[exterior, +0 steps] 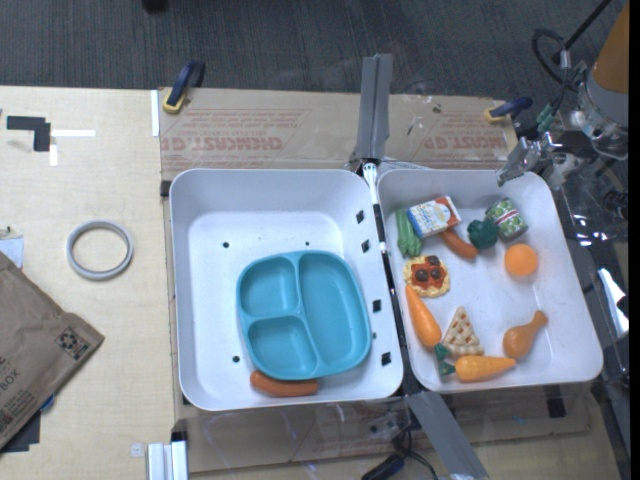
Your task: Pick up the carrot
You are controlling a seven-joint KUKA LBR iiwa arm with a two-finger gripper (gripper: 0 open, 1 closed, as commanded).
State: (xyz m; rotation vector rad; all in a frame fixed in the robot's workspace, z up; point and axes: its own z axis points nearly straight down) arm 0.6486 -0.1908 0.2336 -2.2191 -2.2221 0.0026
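Observation:
Two carrots lie in the right bin (575,298). One carrot (483,368) has a green top and rests along the bin's front wall, pointing right. The other carrot (421,316) is plain orange and lies slanted by the bin's left wall. My gripper (522,160) hangs above the bin's back right corner, well away from both carrots, with nothing seen in it. The arm's wrist and orange band rise behind it at the upper right.
The right bin also holds a carton (433,215), broccoli (483,232), a green can (508,218), an orange (520,260), a small pizza (430,275), a wedge slice (460,333) and a drumstick (524,335). The left bin (200,268) holds a blue divided plate (302,313) and a sausage (285,384).

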